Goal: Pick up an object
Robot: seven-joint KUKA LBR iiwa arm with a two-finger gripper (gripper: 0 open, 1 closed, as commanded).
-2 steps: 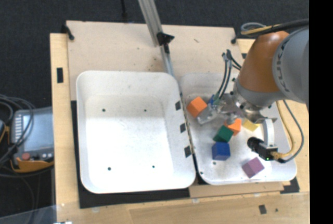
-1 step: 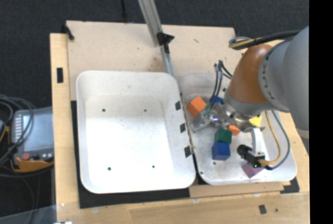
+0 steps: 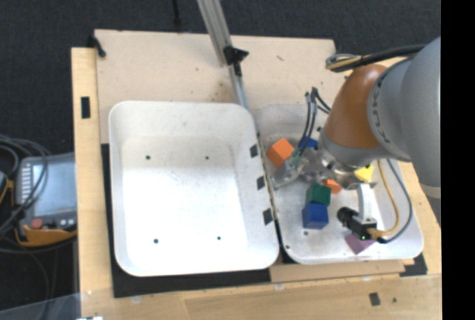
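Arm reaches in from the right of the frame, wrist low over the right bin (image 3: 401,248). Gripper (image 3: 300,162) sits at the bin's upper-left area, among clutter; whether it is wide, narrow or holding anything cannot be told, since the wrist and cables mask it. Candidate objects lie packed close: orange block (image 3: 280,151) just left of the gripper, green block (image 3: 319,194) and blue block (image 3: 315,216) stacked near each other at centre, yellow piece (image 3: 364,174) tucked under the wrist, purple piece (image 3: 359,243) at lower right. Left bin (image 3: 185,114) holds nothing visible. Risks, as I judge them: the orange block sits near the bin wall, so a close could pinch against the wall or push the block aside; crowded neighbours may be nudged or double-gripped; loose cables near the wrist could snag.
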